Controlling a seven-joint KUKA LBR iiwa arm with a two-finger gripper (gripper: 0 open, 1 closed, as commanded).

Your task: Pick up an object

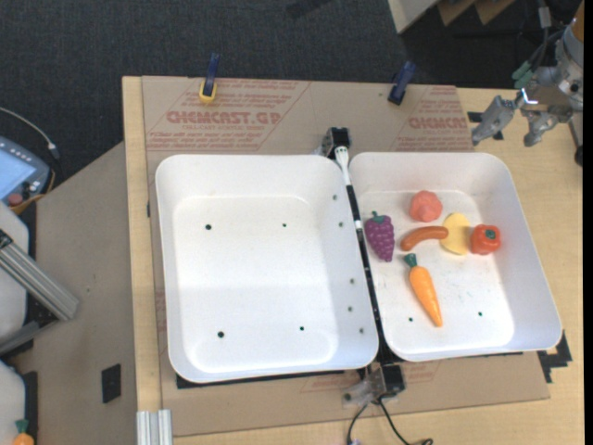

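The right bin [519, 276] holds several toy foods: a purple grape bunch [379, 235], a pink round piece [426, 206], a brown sausage [422, 238], a yellow piece [456, 234], a red tomato [485, 239] and an orange carrot [424, 290]. My gripper [515, 123] hangs at the far right, above the bench behind the right bin's back rim. Its two fingers are spread apart with nothing between them. It is well clear of all the foods.
The left bin [185, 276] lies beside the right one, with a black divider strip [357, 239] between them. Blue and yellow clamps [210, 80] hold the cardboard at the back edge. A metal rail [32, 276] stands at the far left.
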